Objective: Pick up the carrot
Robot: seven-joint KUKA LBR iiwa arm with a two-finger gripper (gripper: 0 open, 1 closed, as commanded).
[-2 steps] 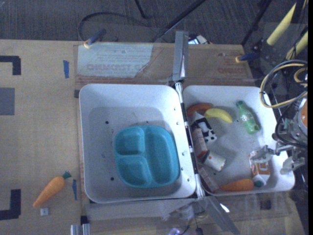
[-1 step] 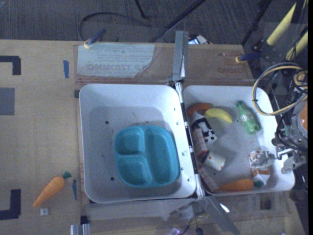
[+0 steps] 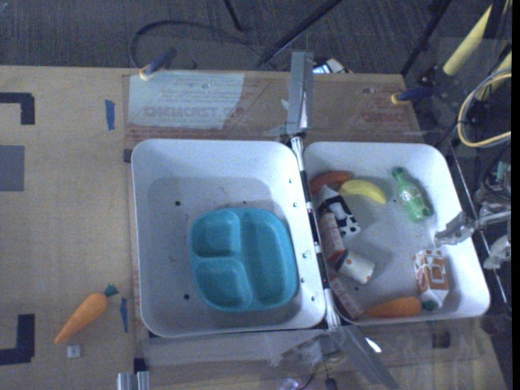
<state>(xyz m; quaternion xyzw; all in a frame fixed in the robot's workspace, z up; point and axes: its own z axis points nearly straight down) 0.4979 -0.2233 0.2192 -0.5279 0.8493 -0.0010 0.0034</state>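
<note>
The orange toy carrot [image 3: 82, 316] is tapered, with a small dark green top at its thick end. It lies on the wooden bench [image 3: 65, 218] outside both bins, at about 8 o'clock from the left white plastic bin [image 3: 162, 165]. It is slanted, with the green top toward 1 o'clock and the point toward 7 o'clock.

The left bin holds a blue three-compartment plate [image 3: 242, 259], set toward 5 o'clock on its floor.

The right white plastic bin [image 3: 382, 149] holds:
- a yellow banana [image 3: 365, 191] and a green plastic bottle [image 3: 411, 193] near 12 o'clock
- a reddish sausage-shaped piece [image 3: 331, 179] at 11 o'clock
- a black-and-white carton [image 3: 341, 218] along the 9 o'clock wall
- a second orange tapered piece [image 3: 394, 307] at 6 o'clock
- an orange-and-white carton [image 3: 431, 276] at 4 o'clock

The grey gripper [image 3: 455, 231] sits at the right bin's 3 o'clock rim, well apart from the carrot. It is too blurred to tell whether it is wide or narrow.
</note>
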